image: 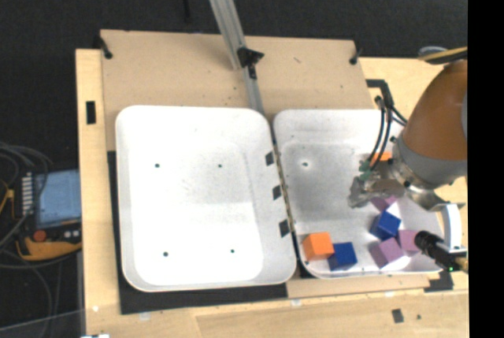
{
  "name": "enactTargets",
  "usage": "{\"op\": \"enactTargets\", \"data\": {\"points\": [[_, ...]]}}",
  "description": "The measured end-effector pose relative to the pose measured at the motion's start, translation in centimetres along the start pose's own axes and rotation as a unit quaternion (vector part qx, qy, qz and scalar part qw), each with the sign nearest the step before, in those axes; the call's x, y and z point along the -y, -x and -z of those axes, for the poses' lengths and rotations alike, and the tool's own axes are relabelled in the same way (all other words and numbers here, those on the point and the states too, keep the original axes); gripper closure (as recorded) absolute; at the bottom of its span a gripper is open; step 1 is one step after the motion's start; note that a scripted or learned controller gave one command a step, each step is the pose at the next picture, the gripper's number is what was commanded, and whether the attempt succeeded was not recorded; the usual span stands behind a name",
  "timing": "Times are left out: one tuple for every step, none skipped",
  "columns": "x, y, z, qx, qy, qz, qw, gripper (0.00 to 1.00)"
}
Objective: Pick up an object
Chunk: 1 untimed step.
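The gripper (368, 188) hangs low in the right bin (315, 141), above a blue block (387, 224) near the front corner; its opening cannot be told. The block looks light, rigid, probably smooth: best pinched across two flat opposite faces.

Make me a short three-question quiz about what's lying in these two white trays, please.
1. True or false: the orange block lies in the left bin.
2. What lies nearest the orange block: A) blue block B) purple block C) pink block?
3. Which bin does the arm hang above?

Key: 1 false, it lies in the right bin. 2 A. 3 the right bin.
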<state>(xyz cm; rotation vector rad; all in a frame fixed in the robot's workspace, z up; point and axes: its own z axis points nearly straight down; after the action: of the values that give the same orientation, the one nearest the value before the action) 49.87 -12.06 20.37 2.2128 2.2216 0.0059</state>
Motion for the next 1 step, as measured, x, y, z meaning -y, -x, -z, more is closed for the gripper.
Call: {"op": "enactTargets", "data": {"points": [[-0.26, 0.13, 4.99, 0.000, 0.000, 0.000, 1.0000, 1.00]]}}
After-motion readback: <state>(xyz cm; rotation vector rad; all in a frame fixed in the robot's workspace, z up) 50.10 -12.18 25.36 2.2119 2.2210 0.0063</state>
